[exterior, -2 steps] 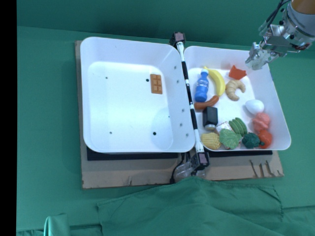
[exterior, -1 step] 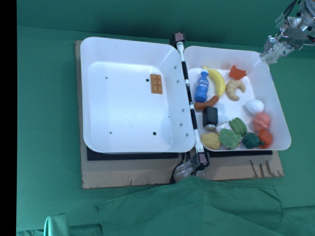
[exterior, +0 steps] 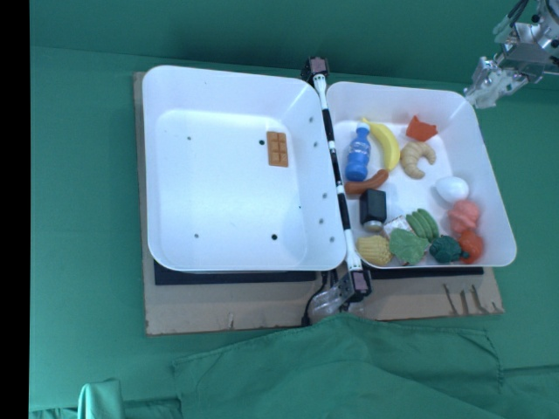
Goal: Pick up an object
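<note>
The right bin (exterior: 489,160) holds several toy foods: a blue bottle (exterior: 358,153), a yellow banana (exterior: 385,143), a croissant (exterior: 418,158), an orange-red piece (exterior: 421,128), a sausage (exterior: 366,182), a black can (exterior: 374,208), a white egg (exterior: 452,188), green peas (exterior: 423,224), broccoli (exterior: 445,249) and corn (exterior: 375,250). The left bin (exterior: 175,94) holds one small orange waffle (exterior: 278,149). My gripper (exterior: 486,81) hangs at the upper right, above and just outside the right bin's far corner, with nothing seen between its fingers.
A black-and-white bar (exterior: 335,168) runs between the two bins. Both bins rest on a cardboard sheet (exterior: 218,312) over green cloth. A fold of green cloth (exterior: 349,365) lies in front. A pink-red item (exterior: 465,216) and a tomato (exterior: 472,245) sit at the right bin's near corner.
</note>
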Available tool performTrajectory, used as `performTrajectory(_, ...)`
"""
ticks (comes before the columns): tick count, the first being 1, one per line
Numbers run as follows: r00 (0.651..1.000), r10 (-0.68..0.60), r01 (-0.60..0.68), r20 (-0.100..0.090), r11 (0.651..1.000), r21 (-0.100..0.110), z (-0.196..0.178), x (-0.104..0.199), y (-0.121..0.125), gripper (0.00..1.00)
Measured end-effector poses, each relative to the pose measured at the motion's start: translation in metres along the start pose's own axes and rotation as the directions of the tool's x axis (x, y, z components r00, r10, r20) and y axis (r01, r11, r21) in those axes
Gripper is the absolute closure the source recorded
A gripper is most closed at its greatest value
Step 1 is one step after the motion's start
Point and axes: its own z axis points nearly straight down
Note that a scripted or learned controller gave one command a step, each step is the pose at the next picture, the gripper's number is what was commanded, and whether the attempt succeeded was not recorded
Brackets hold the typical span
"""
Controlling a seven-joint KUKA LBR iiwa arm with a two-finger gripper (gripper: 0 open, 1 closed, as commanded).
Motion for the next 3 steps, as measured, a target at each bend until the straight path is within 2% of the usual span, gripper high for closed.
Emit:
performTrajectory(1,1.0,0.004,-0.004,0.004,1.0,-0.006,-0.013,-0.001,0.0,1.0)
performTrajectory(2,1.0,0.0,0.0,-0.005,1.0,0.011,-0.008,-0.026,-0.017,1.0)
performTrajectory(3,1.0,-0.004,0.004,-0.003,1.0,0.007,-0.019,-0.026,-0.017,1.0)
